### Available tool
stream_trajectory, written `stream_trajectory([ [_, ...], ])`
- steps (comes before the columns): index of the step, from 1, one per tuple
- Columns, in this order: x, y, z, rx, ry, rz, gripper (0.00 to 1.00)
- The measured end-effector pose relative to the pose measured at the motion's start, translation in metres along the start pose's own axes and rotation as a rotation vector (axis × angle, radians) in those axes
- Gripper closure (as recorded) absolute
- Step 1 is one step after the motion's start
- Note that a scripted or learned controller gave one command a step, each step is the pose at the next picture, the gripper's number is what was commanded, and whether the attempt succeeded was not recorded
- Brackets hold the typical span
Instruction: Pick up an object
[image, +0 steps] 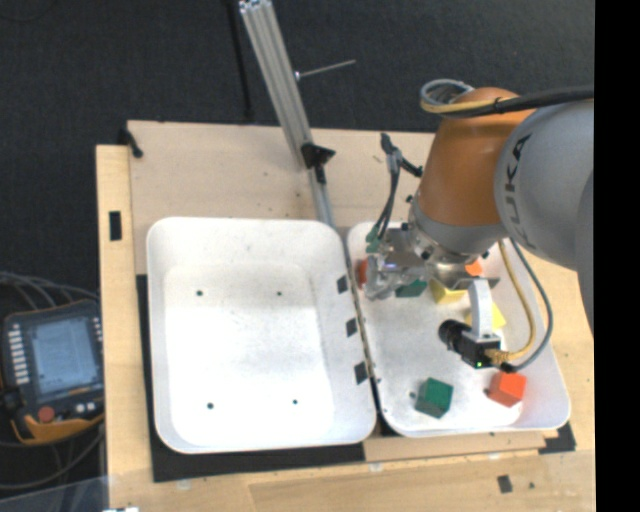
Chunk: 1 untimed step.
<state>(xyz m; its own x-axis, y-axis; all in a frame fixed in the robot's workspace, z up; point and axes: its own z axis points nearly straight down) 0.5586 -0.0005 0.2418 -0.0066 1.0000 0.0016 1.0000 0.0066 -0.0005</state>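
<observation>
My gripper (384, 278) hangs low over the upper left part of the right bin (400, 425), under the grey and orange wrist (462, 190). A dark green piece (411, 290) lies right beside it, and a small orange piece (362, 273) shows at its left by the bin wall. A yellow piece (447, 293) lies just to the right, partly under the arm. Near the front of the bin sit a green block (433, 397) and an orange-red block (506, 389). The wrist hides whatever lies beneath it.
The left bin (170, 300) lies beside the right one, with a ridge between them (358, 340). A slanted metal pole (285, 100) rises behind the bins. A black and white fitting with cables (472, 338) hangs off the arm over the right bin. A handheld pendant (55, 360) lies at the far left.
</observation>
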Motion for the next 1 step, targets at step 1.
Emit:
stream_trajectory([
  [1, 0.0467, -0.0091, -0.003, 0.001, 0.001, -0.001, 1.0],
])
